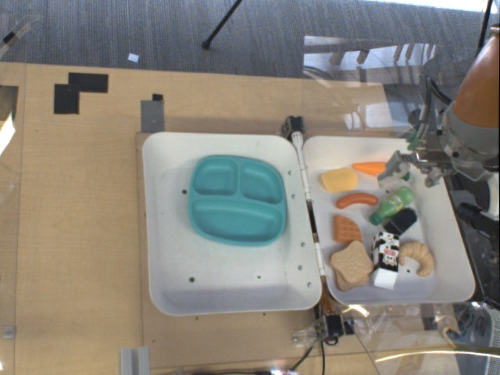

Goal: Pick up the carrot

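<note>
Nearest you, the right bin's (457, 283) front edge is crowded: a toast slice (351, 264), a cow-print carton (385, 254) and a croissant (418, 257) sit close together. Behind them lie a waffle piece (347, 229), a black block (401, 222), a green bottle (392, 204) and a sausage (356, 200). The left bin (168, 233) holds a teal tray (237, 199) with open floor all round. Farthest back, the carrot (369, 167) lies by the rear wall beside a yellow piece (338, 180). The pincer (412, 165) hangs just right of the carrot; you cannot tell its opening.
</note>
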`<state>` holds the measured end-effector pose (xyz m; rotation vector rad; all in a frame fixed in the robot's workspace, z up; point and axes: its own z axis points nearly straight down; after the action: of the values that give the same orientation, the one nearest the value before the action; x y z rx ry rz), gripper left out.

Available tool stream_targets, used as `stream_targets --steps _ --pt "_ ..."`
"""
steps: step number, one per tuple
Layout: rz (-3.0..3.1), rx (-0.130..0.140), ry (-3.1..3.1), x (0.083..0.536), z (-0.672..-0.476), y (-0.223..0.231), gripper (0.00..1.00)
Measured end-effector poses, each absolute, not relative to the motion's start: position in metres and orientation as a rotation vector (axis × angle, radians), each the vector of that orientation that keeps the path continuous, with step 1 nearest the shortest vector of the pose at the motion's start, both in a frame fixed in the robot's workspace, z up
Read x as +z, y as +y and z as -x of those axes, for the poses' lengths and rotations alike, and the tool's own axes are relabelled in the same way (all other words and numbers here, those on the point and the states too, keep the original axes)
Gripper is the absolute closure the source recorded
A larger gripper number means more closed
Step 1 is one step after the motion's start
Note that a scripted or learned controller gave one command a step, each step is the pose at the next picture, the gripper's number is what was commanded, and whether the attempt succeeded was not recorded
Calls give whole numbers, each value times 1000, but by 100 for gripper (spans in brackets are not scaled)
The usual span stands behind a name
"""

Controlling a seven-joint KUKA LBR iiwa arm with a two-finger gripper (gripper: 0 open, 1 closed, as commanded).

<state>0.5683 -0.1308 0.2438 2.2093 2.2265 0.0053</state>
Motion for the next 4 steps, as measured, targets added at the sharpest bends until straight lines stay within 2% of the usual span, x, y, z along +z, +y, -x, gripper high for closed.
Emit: stream_targets --steps 1,2,3,4 --pt "-1911 2 2486 180 -612 -168 0" --pt "-2042 13 2384 86 -658 -201 0" --pt "-2030 -2 2397 97 -658 -202 100" --pt "-2027 3 2393 98 -659 -202 0"
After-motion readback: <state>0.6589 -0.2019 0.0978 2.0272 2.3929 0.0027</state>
